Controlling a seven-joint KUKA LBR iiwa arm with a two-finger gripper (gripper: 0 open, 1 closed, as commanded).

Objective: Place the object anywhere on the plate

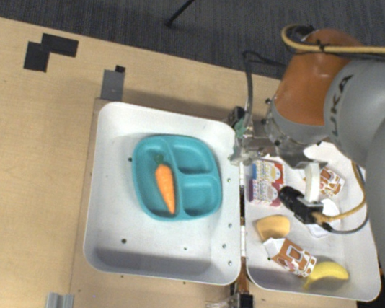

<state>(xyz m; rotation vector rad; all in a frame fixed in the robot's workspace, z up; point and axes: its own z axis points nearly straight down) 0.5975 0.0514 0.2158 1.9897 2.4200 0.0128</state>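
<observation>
The carrot (165,187) lies on the blue plate (150,156), long and orange, with its fat end up and its thin tip down. It rests on the raised line between two of the plate's sections, so it sits a bit across them. Since the job says anywhere on the plate, this spot looks fine, and I think the job is done or nearly done.

The plate sits in the middle of the left bin (104,244), which keeps it flat and easy to reach.

The gripper (252,148) is up by the top of the wall where the two bins meet, well apart from the carrot. It is partly hidden under the big orange and grey arm (314,82), so I cannot tell how it is set. Nothing can be seen in it.

The right bin (368,285) has the other things: a snack pack (265,181), a small brown box (291,257), a yellow banana (326,273) at the bottom, and a tan lump (273,226) that may be bread. They are bunched together, waiting their turn
</observation>
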